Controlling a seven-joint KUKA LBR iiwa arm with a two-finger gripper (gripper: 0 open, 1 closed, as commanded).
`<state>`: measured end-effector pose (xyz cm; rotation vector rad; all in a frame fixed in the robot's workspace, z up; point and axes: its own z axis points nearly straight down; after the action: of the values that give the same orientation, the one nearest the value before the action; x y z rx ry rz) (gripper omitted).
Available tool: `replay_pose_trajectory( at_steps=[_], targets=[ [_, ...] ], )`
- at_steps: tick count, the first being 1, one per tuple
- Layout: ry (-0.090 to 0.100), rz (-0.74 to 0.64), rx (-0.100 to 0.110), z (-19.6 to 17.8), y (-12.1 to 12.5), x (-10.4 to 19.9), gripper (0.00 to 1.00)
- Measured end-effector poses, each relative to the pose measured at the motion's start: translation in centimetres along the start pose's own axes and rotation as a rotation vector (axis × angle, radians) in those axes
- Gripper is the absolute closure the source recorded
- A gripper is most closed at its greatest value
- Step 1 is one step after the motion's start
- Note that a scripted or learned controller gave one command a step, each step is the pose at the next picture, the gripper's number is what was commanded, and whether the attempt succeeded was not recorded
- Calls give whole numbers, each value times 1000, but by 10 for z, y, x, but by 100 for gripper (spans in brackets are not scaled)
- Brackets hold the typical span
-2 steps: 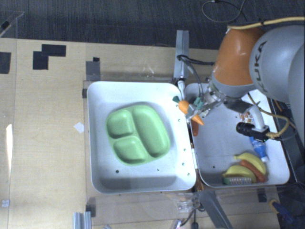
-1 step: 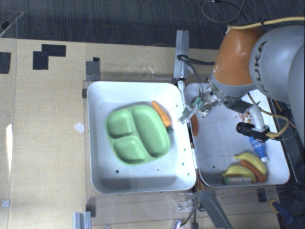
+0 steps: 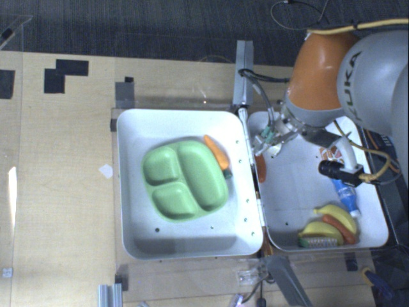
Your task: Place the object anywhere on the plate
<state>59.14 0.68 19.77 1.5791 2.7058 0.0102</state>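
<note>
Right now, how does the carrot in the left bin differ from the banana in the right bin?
The carrot is orange and lies at the green plate's far right edge. The banana is yellow, curved and lies among other toys in its bin's near corner. Both are elongated toy foods, untouched by the gripper.

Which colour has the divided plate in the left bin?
The divided plate is light green; the camera view shows it clearly.

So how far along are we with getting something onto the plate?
Possibly done: a carrot lies along the green plate's right edge in the left bin, though I can't tell if it rests on the rim. The gripper sits over the right bin; bananas and a bottle remain there.
</note>
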Motion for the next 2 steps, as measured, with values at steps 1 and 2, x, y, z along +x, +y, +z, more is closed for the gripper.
replay_pose_trajectory(
  at_steps=[1,2],
  targets=[
    [3,202,7,12,-57,54,100],
    [3,156,7,24,62,102,100]
  ],
)
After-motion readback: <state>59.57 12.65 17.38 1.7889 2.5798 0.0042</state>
